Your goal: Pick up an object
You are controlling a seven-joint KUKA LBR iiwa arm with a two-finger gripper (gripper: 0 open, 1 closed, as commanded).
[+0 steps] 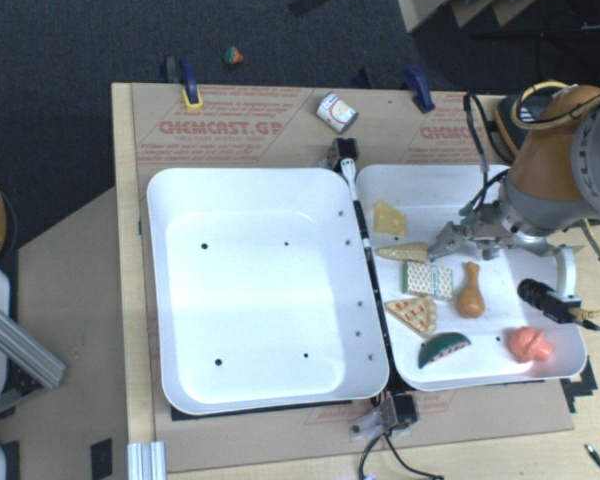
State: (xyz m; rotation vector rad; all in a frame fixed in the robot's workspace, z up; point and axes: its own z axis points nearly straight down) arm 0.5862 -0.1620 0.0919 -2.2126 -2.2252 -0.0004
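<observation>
Right now gripper (448, 246) hovers over right bin (570, 353), fingers spread, holding nothing; cracker (427, 280) just at 6 o'clock.

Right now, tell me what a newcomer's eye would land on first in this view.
The grey and orange arm reaching in from the right, its gripper low over the right bin. Next, the toy food clustered in that bin: a drumstick, a watermelon slice, a pizza slice and a pink piece near the front right corner. The left bin is a big white expanse beside it.
</observation>
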